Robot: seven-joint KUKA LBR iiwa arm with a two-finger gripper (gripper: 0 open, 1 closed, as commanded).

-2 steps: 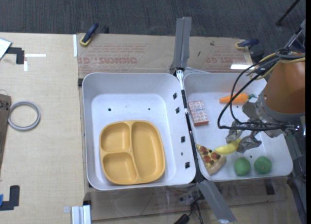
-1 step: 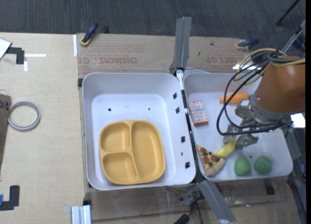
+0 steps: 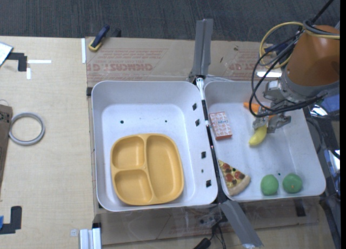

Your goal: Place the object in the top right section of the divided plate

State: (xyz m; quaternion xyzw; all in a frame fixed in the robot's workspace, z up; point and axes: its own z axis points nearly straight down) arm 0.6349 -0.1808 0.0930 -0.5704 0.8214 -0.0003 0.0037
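Note:
A yellow divided plate (image 3: 146, 168) with three sections lies in the left bin (image 3: 140, 96). In the right bin, a yellow banana (image 3: 258, 136) hangs tilted right under my gripper (image 3: 268, 122), whose fingers close on its upper end. The banana appears slightly above the bin floor. An orange piece (image 3: 247, 105) peeks out just left of the gripper, at the bin's back.
The right bin (image 3: 308, 156) also holds a small red-and-white box (image 3: 220, 125), a pizza slice (image 3: 233, 177) and two green balls (image 3: 270, 184) (image 3: 292, 183). A tape roll (image 3: 25, 128) lies on the bench at left. Cables loop above the wrist.

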